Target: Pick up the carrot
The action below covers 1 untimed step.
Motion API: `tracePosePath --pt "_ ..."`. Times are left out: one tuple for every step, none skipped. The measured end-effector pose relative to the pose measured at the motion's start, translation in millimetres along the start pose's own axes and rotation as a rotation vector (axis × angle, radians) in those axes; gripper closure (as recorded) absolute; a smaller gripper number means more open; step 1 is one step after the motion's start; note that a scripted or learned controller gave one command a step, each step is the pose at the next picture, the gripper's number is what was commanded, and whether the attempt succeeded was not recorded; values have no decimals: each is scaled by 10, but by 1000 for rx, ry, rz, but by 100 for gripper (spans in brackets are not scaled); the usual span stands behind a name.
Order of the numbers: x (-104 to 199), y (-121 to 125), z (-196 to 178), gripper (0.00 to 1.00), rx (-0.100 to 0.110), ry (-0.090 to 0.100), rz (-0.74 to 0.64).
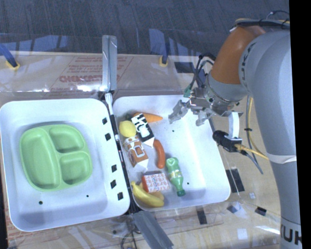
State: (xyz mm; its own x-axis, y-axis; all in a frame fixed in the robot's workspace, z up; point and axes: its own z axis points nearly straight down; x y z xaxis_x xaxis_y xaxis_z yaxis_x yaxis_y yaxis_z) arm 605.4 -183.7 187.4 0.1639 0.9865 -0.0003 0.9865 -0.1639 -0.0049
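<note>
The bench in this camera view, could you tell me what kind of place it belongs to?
Probably a robotics lab: a grey arm reaches over two white bins, one holding a green tray, the other toy food such as a carrot.

Orange carrot (153,117) — green tray (55,157) — white bins (210,170).

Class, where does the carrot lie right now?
The carrot lies in the right bin near its far wall, beside the black-and-white carton, left of the gripper.

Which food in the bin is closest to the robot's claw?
The carrot, the orange pointed one at the bin's far edge. It lies just left of the gripper; the sausage and banana lie further away.
</note>
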Motion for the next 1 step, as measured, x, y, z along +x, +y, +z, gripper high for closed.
tracePosePath --pt "773 342 982 0 2 0 -70"
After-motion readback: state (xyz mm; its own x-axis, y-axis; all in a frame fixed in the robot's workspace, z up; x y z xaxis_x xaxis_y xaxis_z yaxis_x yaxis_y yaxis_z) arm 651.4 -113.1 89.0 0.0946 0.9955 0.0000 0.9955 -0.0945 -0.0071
